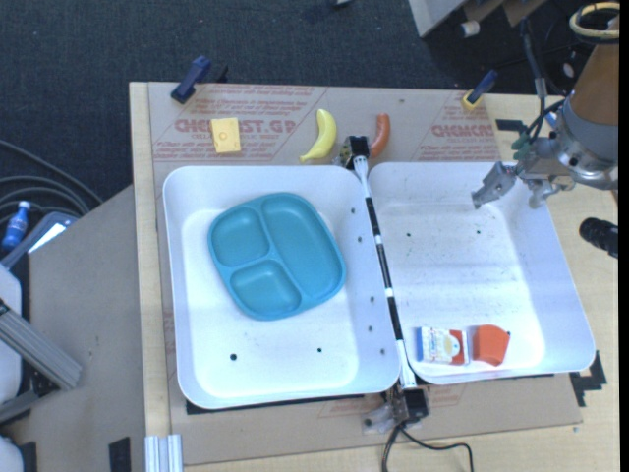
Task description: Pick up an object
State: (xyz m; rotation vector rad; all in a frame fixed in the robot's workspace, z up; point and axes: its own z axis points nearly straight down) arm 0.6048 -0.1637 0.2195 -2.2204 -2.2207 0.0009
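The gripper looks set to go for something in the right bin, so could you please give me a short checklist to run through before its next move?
1. Target in view: ok. A small carton with an orange end lies near the right bin's front edge.
2. Gripper over target: not ok. The gripper hangs over the bin's far part, well apart from the carton.
3. Fingers free of any object: ok, nothing sits between them.
4. Finger opening wide enough: cannot tell.
5. Room around target: not ok. The carton sits close to the front wall and the divider.
6. Blue tray out of the way: ok, it lies in the left bin.
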